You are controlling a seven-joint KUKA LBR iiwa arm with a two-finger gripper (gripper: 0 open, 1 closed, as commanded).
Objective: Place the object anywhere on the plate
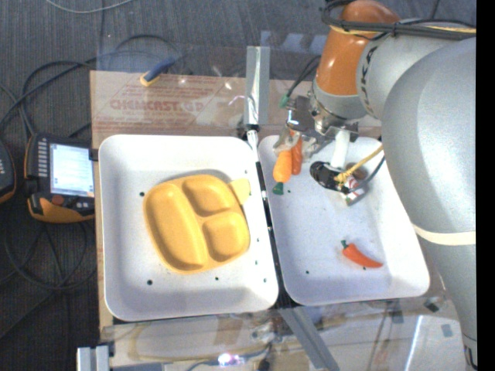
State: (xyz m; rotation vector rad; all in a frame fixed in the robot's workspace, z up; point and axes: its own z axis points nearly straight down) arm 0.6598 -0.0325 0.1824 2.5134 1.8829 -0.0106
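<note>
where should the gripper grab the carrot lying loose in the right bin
Probably mid-body of the carrot, coming straight down. It lies flat and alone on the bin floor, thick end toward the green top, so close the fingers across its width.

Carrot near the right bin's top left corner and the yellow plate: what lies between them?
In the camera view, the bins' adjoining white rims separate the carrot from the yellow plate; otherwise only bare bin floor.
</note>
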